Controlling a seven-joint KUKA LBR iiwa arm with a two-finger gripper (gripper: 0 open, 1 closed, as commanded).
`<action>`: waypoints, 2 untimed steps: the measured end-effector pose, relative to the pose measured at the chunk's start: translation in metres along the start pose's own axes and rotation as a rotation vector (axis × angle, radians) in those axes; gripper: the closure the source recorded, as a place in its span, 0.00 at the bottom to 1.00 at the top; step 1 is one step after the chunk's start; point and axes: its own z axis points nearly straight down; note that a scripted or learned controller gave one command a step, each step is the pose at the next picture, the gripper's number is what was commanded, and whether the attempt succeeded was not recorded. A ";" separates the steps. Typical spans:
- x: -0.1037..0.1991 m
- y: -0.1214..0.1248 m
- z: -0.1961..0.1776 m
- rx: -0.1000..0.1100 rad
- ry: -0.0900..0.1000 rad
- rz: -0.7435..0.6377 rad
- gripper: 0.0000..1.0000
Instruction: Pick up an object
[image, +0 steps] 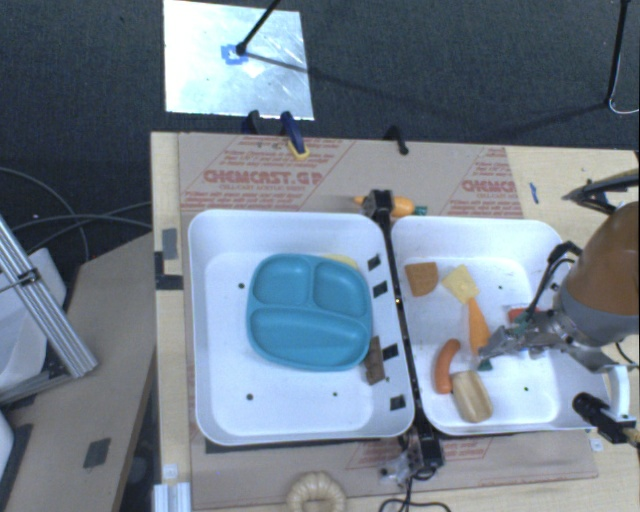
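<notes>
The right bin (530, 240) holds a brown bread slice (422, 278), a yellow cheese wedge (461, 283), an orange carrot (478, 324), a red-orange sausage (445, 365) and a tan bread roll (471, 395). My gripper (492, 350) reaches in from the right, low over the bin floor. Its tips sit just right of the carrot's lower end and above the roll. Nothing shows between the fingers.
The left bin (215, 290) holds a blue divided plate (308, 310) with a yellowish item (343, 260) peeking out behind it. A black divider with clips (392, 320) runs between the bins. An orange-yellow object (400, 207) lies behind them on the cardboard.
</notes>
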 end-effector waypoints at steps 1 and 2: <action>0.000 0.000 0.024 -0.003 -0.001 0.000 0.00; 0.000 0.002 0.012 -0.007 -0.003 0.001 1.00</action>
